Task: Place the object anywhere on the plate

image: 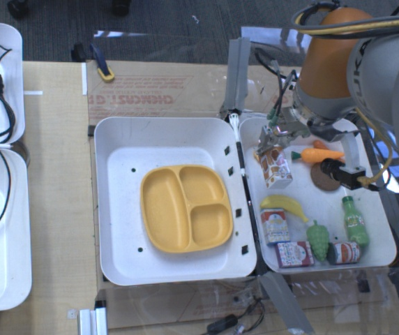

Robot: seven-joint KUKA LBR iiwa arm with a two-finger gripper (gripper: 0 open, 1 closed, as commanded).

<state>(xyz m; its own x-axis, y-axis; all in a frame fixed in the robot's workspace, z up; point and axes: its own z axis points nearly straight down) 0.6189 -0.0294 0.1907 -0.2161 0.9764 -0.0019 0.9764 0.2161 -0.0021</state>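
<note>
A yellow three-compartment plate (pixel 185 208) lies in the left bin (pixel 116 187) with nothing on it. In the right bin (pixel 388 246), my gripper (pixel 275 137) hangs at the far left corner, right over the top of a small brown-and-white carton (pixel 277 169). The carton leans a little and its top end meets the gripper's tip; the wrist hides the contact. Nearest the carton are an orange carrot (pixel 321 155) and a brown disc (pixel 325 177), both to its right.
Further forward in the right bin lie a banana (pixel 287 205), a green bottle (pixel 354 222), a red-and-white box (pixel 275 227), a green vegetable (pixel 318 237), a can (pixel 342 252) and a pink box (pixel 294 255). The arm (pixel 353 54) looms over the bin's back right.
</note>
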